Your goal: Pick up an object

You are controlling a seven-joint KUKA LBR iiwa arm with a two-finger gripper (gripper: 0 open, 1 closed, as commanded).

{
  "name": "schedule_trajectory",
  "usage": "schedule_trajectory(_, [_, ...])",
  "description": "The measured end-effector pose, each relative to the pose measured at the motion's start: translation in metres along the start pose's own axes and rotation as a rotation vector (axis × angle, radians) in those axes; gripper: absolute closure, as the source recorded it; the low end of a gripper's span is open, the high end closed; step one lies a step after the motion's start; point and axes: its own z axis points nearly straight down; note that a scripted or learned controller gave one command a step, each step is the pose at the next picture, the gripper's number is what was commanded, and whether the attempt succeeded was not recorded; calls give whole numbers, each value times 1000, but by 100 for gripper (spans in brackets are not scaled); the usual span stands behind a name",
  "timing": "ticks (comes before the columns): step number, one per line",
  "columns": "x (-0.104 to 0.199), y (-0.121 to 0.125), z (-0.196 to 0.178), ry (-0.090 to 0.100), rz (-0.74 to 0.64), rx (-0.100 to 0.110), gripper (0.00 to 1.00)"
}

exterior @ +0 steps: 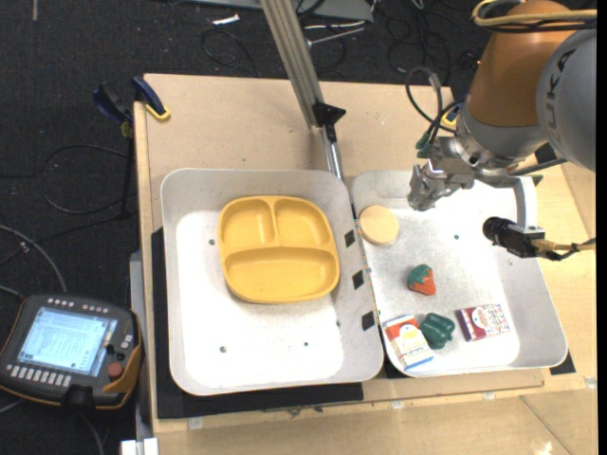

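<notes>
1 grey two-finger gripper [424,195] hung upper right of the round tan disc [379,225]; its opening was unclear

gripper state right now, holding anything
Gripper: over the right bin, near the tan round piece; nothing visibly held, open or shut cannot be told.

A tan wooden bench [237,131] stands on dark carpet [66,45] strewn with black cables [57,173].

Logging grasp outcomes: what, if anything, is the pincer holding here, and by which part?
Nothing visibly held. The pincer hovers above the right bin, beside the round tan disc; no object shows between its tips.
</notes>
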Motion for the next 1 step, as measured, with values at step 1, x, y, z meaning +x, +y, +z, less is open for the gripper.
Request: schedule_trajectory(1, [50,2,12,-1,0,-1,100])
